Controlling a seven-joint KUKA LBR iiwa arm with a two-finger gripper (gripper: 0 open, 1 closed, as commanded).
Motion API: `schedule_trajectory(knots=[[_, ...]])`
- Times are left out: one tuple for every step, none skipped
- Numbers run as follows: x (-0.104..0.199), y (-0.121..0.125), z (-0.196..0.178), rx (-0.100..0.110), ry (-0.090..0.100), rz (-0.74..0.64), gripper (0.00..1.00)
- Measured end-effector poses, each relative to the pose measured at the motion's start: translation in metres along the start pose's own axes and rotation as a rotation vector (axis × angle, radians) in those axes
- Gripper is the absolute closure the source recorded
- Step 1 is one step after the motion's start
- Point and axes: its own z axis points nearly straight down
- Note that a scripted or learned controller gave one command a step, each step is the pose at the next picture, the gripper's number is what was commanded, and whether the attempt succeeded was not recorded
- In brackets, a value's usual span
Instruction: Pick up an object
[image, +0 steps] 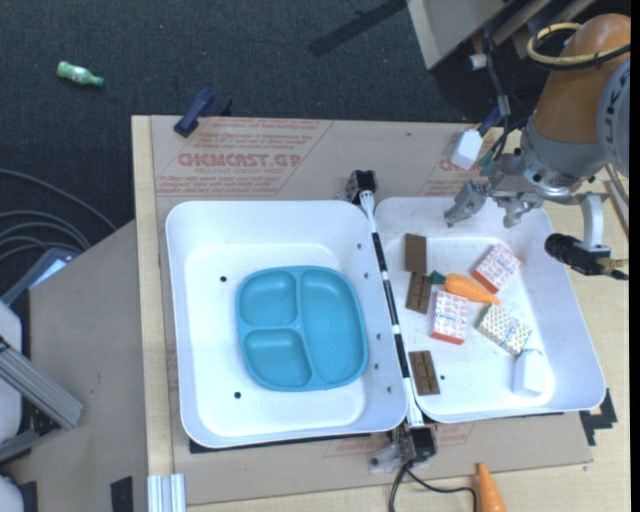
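Grey metal fingers of the pincer (489, 204) stand spread apart with nothing between them, poised over the far edge of the right shallow white bin (590, 350). Just below it lie a small orange carrot toy (470, 288), brown chocolate-bar pieces (415, 251) and patterned snack packets (497, 267); a blue sectioned plastic plate (300, 327) sits well to its left.

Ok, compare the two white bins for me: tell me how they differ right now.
The left bin holds a single item, a blue divided plate, lying flat in its middle. The right bin holds many small items instead: brown chocolate bars, an orange carrot and patterned boxes, scattered loosely. The gripper hovers above the right bin's far edge, not the left bin. Both bins are shallow, white and sit side by side.
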Motion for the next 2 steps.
schedule_trajectory(knots=[[0.0373, 0.0192, 0.1083, 0.001, 0.0, -0.001, 0.0], [0.0357, 0.0196, 0.1076, 0.0, -0.001, 0.0, 0.0]])
